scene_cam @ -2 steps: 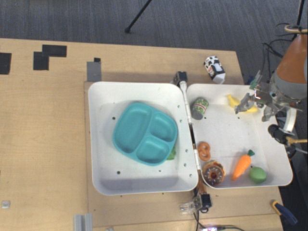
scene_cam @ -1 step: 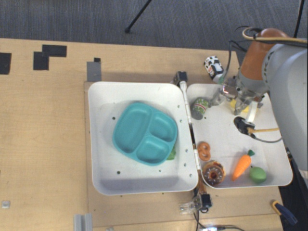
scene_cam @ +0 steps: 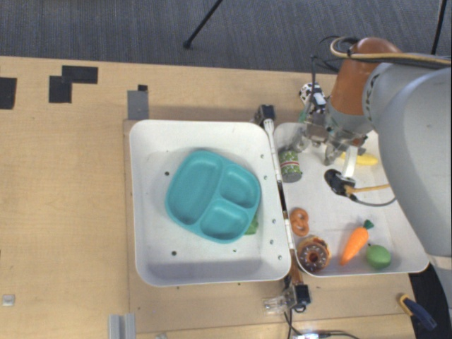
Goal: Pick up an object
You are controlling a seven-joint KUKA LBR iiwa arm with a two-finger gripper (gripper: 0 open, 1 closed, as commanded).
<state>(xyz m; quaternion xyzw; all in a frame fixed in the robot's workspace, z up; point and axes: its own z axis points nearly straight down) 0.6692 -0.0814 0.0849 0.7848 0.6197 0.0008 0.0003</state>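
The grey arm [scene_cam: 417, 154] takes up the right side of the scene and reaches in over the far end of the right bin [scene_cam: 325, 207]. The left bin [scene_cam: 212, 263] holds a teal divided plate [scene_cam: 215, 196] that covers most of its floor, with a scrap of something green [scene_cam: 252, 226] showing under the plate's near right edge.

The gripper [scene_cam: 330, 143] hangs low over the far part of the right bin. From this slant I cannot tell how far open it is, and nothing can be seen in its hold.

Everything small enough to pick lies in the right bin. A carrot [scene_cam: 355, 241] sits near the front with a round green fruit [scene_cam: 378, 256] just beside it on the right. A frosted donut [scene_cam: 313, 254] sits in the near left corner, with a pretzel [scene_cam: 299, 222] just beyond it. The two things closest to the gripper are a small can [scene_cam: 289, 165] against the bin's left wall and a yellow piece [scene_cam: 366, 161] to the gripper's right, partly hidden by the arm.

The step in hand looks like the approach — no grasp has been made yet. It would be best to pick one of the two close things and centre squarely over it before going down. The can leaves little room on its wall side, so closing along the wall rather than across it would be safer. The yellow piece has clear floor around it — probably the easier pick. The descent should be straight and the closing should come only at floor level, because round things roll away from a glancing touch.
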